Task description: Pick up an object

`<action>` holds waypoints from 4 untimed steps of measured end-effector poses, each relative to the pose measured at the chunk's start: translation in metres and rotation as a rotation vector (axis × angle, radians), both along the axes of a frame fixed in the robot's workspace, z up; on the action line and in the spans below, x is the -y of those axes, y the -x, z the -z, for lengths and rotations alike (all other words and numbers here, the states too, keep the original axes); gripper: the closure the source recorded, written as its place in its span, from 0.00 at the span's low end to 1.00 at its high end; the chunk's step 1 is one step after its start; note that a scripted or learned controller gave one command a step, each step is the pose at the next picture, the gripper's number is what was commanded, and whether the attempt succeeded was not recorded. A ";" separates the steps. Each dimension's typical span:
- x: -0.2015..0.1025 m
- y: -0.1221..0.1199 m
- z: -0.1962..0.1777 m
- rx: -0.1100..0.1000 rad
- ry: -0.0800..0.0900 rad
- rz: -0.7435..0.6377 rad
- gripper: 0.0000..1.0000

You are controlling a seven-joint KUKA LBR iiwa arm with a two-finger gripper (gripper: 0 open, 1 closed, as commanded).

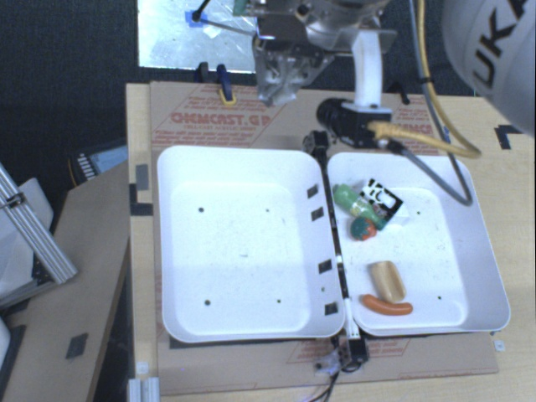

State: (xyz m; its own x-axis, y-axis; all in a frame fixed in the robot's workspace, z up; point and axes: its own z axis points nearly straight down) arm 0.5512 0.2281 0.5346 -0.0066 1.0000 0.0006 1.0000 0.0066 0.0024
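In the right bin [469, 249] lie several small things. A green piece [344, 196] rests beside a black-and-white block [382, 198] near the bin's back left. Just in front of them is a teal and orange piece [363, 228]. Closer to the front edge lie a tan bread-shaped piece [387, 280] and an orange-red sausage [386, 306]. My gripper [280, 82] hangs high over the bench behind the back edge of the left bin [180, 224], well away from all these things. Nothing shows between its tips.
The two white bins sit side by side on a cardboard sheet [209, 120]. A blue-and-yellow clamp [224, 86] stands at the cardboard's back edge. An aluminium rail [29, 229] lies off the bench at the left.
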 end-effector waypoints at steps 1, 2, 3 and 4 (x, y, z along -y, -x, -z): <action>-0.006 -0.036 0.000 0.000 0.001 0.006 1.00; 0.031 0.051 -0.003 0.000 -0.002 0.004 1.00; 0.037 0.013 0.000 0.000 0.001 0.007 1.00; 0.002 -0.008 0.000 0.000 0.000 0.001 1.00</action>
State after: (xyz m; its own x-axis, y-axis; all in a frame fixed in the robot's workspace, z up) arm 0.5588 0.2258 0.5345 -0.0057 1.0000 0.0008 1.0000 0.0057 0.0020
